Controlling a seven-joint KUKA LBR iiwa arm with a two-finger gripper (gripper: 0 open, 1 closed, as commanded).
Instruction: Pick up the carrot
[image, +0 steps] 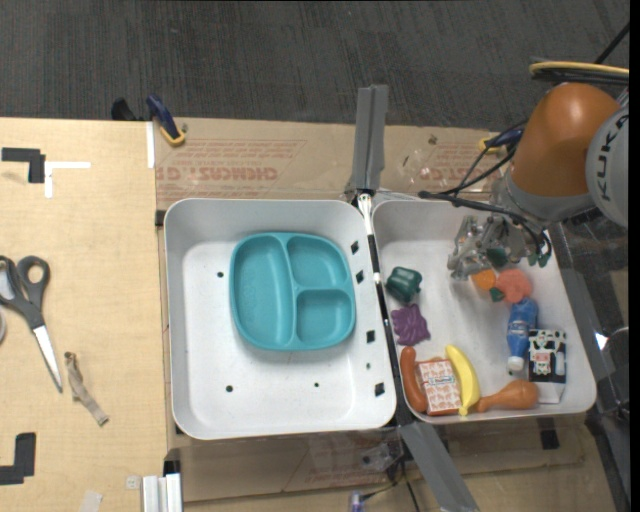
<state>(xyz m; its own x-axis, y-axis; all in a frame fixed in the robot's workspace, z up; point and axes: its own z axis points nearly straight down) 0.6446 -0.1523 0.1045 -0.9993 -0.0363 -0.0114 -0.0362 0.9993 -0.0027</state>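
Observation:
A small orange piece that I take for the carrot (486, 281) lies in the right bin (440, 235), at its far right, touching a pink toy (516, 287). My gripper (472, 256) hangs just above and slightly left of the carrot, low over the bin floor. Whether it touches the carrot is unclear, and nothing visibly sits inside it. The grey arm with its orange band (562, 135) comes in from the upper right.
The right bin also holds a dark green toy (404, 284), a purple piece (409, 325), a sausage (408, 366), a red snack box (437, 386), a banana (463, 378), a drumstick (510, 396), a blue bottle (520, 330) and a small carton (546, 356). A teal divided plate (293, 290) lies in the left bin.

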